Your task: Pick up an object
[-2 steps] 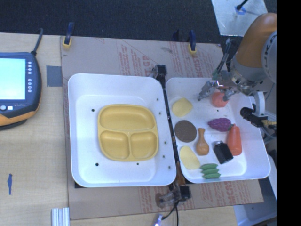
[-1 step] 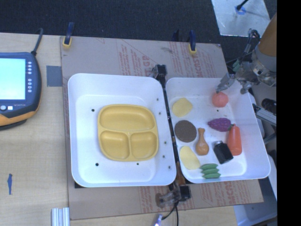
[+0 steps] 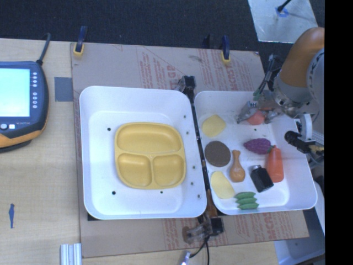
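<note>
small pink-red object (image 3: 255, 118) in right bin's far corner; under the hand (image 3: 252, 112).

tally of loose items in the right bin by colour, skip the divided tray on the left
Yellow: 2
Brown: 1
Tan-orange: 1
Purple: 1
Orange-red: 1
Black: 1
Green: 1
Pink-red, at the gripper: 1
Total: 9

Arm (image 3: 300, 65) — cut off at the right, upper links out of view. Gripper (image 3: 255, 110) finger ends too small and blurred to resolve; they overlap a pinkish-red object (image 3: 256, 118), partly hidden, identity unclear. Handheld pendant (image 3: 19, 104) cropped by left edge. Right bin (image 3: 298, 203) — far rim covered by the wrist hardware.
</note>
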`<state>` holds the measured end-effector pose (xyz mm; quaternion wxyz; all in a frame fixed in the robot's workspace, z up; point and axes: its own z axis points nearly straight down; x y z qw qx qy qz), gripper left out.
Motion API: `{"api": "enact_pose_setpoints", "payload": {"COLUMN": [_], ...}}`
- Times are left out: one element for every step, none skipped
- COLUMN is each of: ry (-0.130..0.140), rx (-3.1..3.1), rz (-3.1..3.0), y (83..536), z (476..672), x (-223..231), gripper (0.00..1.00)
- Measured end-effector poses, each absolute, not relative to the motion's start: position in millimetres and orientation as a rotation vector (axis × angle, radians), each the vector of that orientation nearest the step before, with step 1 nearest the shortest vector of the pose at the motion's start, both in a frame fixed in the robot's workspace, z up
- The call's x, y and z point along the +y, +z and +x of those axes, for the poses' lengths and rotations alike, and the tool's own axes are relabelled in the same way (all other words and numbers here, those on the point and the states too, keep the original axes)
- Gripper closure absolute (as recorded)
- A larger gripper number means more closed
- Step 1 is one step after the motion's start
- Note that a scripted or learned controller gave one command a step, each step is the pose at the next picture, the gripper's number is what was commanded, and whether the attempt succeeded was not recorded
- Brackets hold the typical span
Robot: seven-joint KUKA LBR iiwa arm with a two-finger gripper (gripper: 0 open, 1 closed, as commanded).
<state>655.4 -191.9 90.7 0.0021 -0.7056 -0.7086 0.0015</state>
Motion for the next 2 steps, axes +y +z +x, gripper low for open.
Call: {"api": "enact_pose_setpoints", "payload": {"ry": [0.004, 0.006], "rx": [-2.225, -2.227], "rz": [-2.214, -2.210], "y": [91.9, 102.5], "z": [656.4, 656.5], "x": [-132.0, -132.8], "gripper": [0.00, 1.00]}}
